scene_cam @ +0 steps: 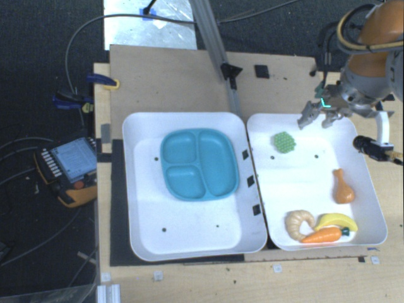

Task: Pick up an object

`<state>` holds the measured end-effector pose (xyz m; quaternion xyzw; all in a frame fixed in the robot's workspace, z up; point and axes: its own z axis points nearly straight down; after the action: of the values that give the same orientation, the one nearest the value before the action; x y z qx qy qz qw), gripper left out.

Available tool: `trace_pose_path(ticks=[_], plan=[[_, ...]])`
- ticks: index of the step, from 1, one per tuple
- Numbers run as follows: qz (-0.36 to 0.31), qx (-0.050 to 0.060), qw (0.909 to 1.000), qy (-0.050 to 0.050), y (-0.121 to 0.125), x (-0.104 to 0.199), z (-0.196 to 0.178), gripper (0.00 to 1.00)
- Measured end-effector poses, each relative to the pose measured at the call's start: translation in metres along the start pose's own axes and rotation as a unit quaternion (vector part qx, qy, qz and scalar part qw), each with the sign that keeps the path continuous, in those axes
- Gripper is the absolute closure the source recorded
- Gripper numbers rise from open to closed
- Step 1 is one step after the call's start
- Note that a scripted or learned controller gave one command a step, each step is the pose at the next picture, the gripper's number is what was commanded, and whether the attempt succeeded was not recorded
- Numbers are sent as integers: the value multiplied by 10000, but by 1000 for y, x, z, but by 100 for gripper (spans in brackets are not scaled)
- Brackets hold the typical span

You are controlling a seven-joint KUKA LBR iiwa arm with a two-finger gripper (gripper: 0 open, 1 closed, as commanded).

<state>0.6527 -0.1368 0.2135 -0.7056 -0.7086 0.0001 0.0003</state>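
Green and knobbly, the small round object [285, 142] lies in the right bin [372, 194], toward its 11 o'clock corner. The gripper [319, 118] hovers at the object's 2 o'clock, over the bin's far rim, fingers spread apart with nothing between them. Along the bin's 3 o'clock side rests an orange drumstick-shaped piece [343, 187]. At 5 o'clock, a croissant [298, 223], a banana [336, 221] and a carrot [323, 235] sit touching. The left bin [145, 226] holds a blue divided plate [199, 164]
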Motion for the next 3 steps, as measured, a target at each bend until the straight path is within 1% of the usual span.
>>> trace_pose_path(ticks=[1,2,3], plan=[[-2,-14,10000,-3,1,0,-1,0],[14,15,10000,-2,-6,0,60,0],[17,8,10000,-3,-13,3,105,0]])
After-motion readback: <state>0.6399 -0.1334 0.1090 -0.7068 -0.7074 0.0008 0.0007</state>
